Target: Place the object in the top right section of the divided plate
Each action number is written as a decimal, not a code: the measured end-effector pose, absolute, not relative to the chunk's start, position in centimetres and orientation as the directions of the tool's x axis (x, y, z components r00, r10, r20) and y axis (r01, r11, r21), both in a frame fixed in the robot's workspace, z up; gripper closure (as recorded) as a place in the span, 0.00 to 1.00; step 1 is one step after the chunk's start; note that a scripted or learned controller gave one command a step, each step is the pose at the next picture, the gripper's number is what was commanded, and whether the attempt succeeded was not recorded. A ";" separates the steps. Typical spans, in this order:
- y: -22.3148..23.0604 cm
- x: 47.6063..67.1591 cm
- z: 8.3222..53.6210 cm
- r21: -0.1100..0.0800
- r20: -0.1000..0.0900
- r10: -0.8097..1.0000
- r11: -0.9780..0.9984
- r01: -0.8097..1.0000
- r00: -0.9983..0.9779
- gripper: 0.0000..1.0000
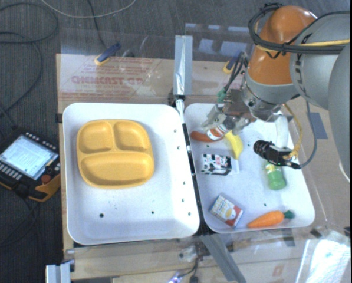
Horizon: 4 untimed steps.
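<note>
A yellow divided plate (115, 152) lies in the left bin (87, 217), with two small sections at its far side and one large section at its near side. My gripper (224, 122) hangs low over the far left part of the right bin (299, 208). Directly under it lies an orange-red toy vegetable (204, 137) with a white band, and a yellow banana (235, 145) rests just to its right. The wrist hides how the gripper meets these two things.
The right bin also holds a black-and-white box (216, 164), a green bottle (276, 178), a carrot (266, 219) and a small printed carton (226, 210). A black cable plug (269, 151) hangs off the wrist. A pendant (25, 164) lies left of the bench.
</note>
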State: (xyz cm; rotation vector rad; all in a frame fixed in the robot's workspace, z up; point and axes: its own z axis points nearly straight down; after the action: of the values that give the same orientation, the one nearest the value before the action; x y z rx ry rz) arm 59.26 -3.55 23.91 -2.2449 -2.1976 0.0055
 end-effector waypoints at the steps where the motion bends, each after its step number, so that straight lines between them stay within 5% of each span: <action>1: 2.8 59.4 18.6 -0.003 -0.001 0.995 0.095 0.995 -0.095 1.00; 2: 12.4 61.5 23.6 -0.002 -0.001 0.978 0.211 0.978 -0.211 1.00; 3: 12.3 61.5 23.6 -0.003 -0.001 0.977 0.211 0.977 -0.211 0.00; 4: 7.6 53.2 23.0 -0.003 -0.002 0.982 0.190 0.982 -0.190 0.00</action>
State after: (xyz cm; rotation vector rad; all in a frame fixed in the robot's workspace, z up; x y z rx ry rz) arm 53.16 7.64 23.05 -1.9984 -2.4228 0.0056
